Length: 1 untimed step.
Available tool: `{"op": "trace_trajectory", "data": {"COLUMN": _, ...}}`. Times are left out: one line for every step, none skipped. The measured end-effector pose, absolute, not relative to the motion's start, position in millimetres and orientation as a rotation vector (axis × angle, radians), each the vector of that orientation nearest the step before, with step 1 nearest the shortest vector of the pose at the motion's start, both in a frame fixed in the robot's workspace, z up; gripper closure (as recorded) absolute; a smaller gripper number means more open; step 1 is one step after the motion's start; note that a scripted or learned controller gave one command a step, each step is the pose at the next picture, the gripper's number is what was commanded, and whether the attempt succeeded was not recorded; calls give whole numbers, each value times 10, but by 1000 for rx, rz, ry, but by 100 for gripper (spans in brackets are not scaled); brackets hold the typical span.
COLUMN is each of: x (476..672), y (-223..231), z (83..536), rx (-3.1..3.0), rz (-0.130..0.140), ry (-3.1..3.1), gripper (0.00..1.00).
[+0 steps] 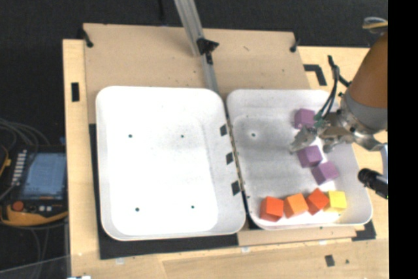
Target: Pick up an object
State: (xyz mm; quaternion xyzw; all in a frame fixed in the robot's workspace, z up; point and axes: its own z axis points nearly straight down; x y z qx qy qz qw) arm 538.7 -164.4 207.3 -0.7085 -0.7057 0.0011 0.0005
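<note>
The right bin holds three purple cubes: one at the back, one in the middle and one nearer the front. Along its front wall sit three orange cubes and a yellow cube. My gripper hangs over the right part of this bin, between the back purple cube and the middle one. Its metal fingers point left and down, just above the middle purple cube. Nothing shows between them.
The left bin lies beside the right one, sharing a hinged edge. A slanted metal pole rises from the bench's back. A black handheld pendant with cables sits off the bench at left.
</note>
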Motion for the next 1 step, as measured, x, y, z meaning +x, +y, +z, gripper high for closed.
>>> {"op": "trace_trajectory", "data": {"x": 5408, "y": -1712, "z": 1471, "rx": -2222, "rz": 6, "ry": -2217, "gripper": 0}}
